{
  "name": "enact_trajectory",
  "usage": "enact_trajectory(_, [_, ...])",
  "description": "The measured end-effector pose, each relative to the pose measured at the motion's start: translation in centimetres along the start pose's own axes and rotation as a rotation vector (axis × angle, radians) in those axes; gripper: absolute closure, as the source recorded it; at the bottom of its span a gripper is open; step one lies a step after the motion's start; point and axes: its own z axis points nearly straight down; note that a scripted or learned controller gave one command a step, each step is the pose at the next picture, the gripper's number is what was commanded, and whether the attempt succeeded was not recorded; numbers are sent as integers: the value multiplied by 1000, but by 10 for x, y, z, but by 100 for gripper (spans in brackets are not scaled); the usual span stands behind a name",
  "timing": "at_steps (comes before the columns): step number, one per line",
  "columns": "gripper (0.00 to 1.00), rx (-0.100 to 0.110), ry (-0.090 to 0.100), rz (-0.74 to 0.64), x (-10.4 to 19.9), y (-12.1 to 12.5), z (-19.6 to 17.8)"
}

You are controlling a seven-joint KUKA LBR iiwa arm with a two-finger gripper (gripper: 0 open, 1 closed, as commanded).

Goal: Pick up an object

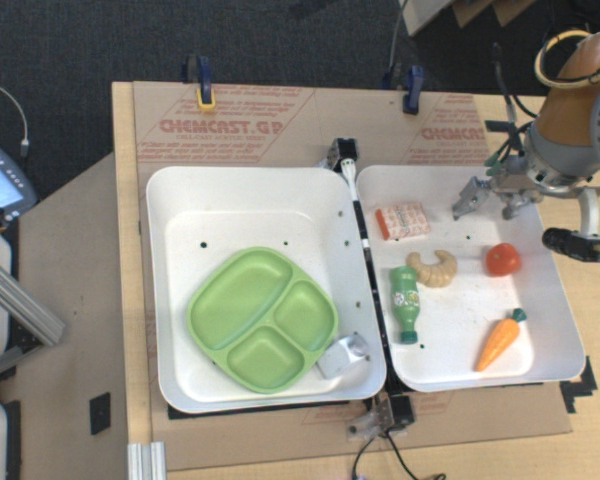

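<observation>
Object candidates all lie in the right bin. Hand hangs over that bin's far edge, fingers spread, grasping nothing. Nearest below it: red-and-white packet and tomato; then croissant, green bottle, carrot toward the near rim. Items sit apart, which should leave the fingers room around each. Left bin holds a green divided plate with a small grey piece just beside it.
</observation>
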Motion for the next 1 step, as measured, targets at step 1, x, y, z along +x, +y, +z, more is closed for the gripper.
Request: enact_trajectory(1, [100,-10,-4,-2,0,3,-16])
